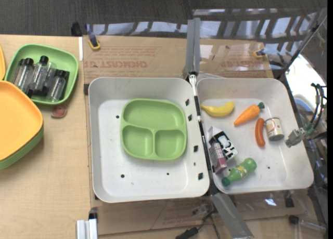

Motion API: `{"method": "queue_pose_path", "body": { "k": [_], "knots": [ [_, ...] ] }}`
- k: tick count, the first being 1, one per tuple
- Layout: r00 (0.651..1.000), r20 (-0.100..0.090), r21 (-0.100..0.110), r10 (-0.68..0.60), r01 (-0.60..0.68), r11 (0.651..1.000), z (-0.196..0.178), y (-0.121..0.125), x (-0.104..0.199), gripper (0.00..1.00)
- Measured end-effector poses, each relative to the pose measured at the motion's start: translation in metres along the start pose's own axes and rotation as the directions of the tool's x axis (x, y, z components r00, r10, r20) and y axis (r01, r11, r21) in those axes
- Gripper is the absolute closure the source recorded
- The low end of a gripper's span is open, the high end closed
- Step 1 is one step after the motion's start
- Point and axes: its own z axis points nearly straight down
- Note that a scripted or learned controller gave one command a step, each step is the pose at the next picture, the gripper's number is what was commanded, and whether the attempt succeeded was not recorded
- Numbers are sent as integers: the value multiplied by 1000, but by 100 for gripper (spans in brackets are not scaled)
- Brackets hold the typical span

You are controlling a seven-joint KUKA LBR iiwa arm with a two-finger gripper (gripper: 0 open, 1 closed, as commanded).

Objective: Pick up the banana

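— What is lying nearest you in the right bin (pixel 291 181)?

— The green bottle (pixel 240 170), then the black packet (pixel 223 147), both on the near side of the banana (pixel 218 109).

— And your claw?

— I'm hovering at the bin's right rim; my gripper (pixel 294 138) is too blurred to tell its opening. The banana is lying past the carrot (pixel 248 114), beside the divider.

In left bin (pixel 101 144): 1 green divided plate (pixel 154 129) with 3 compartments. In right bin (pixel 283 173): toy carrot (pixel 246 114), orange-red sausage (pixel 259 131) just beside small can (pixel 273 129), black-and-white packet (pixel 223 147), green bottle (pixel 240 171) lying on side. On bench at far left: green tray (pixel 66 62) holding dark-capped vials (pixel 40 78), stacked orange plates (pixel 18 126).
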Motion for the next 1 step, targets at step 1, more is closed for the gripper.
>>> {"method": "queue_pose_path", "body": {
  "k": [1],
  "knots": [
    [970, -3, 4, 244, -244, 970, 61, 4, 20, 100]
  ]
}}
